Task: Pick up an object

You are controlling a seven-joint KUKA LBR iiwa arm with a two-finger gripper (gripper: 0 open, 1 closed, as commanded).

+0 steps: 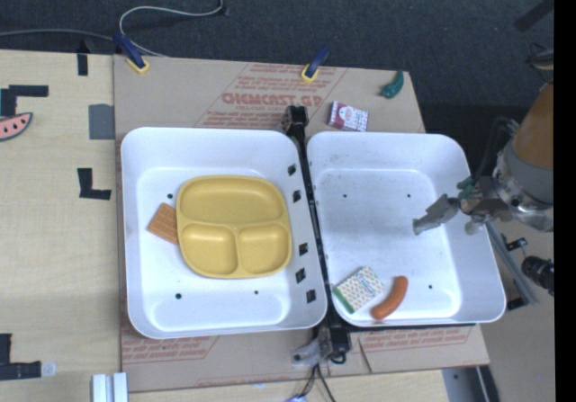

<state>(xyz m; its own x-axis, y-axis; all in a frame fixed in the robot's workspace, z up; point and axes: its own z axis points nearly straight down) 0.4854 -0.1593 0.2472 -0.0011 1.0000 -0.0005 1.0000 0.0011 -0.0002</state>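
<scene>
In the right bin (pixel 387 166), an orange sausage-shaped toy (pixel 390 298) lies near the front wall. A green-and-white patterned packet (pixel 358 288) sits just left of it. My gripper (pixel 450 220) hangs over the right side of this bin, up and to the right of both objects and well apart from them. It is open, with one grey finger (pixel 432 216) reaching left and nothing between the fingers. The left bin (pixel 144 175) holds a yellow divided plate (pixel 236 225) with a brown cracker-like piece (pixel 163 224) tucked at its left edge.
A black clip divider (pixel 301 211) runs between the two bins. On the cardboard behind the bins lie a small red-and-white packet (pixel 347 116) and a teal object (pixel 392 84). The arm's grey body (pixel 531 175) stands past the right bin's right wall.
</scene>
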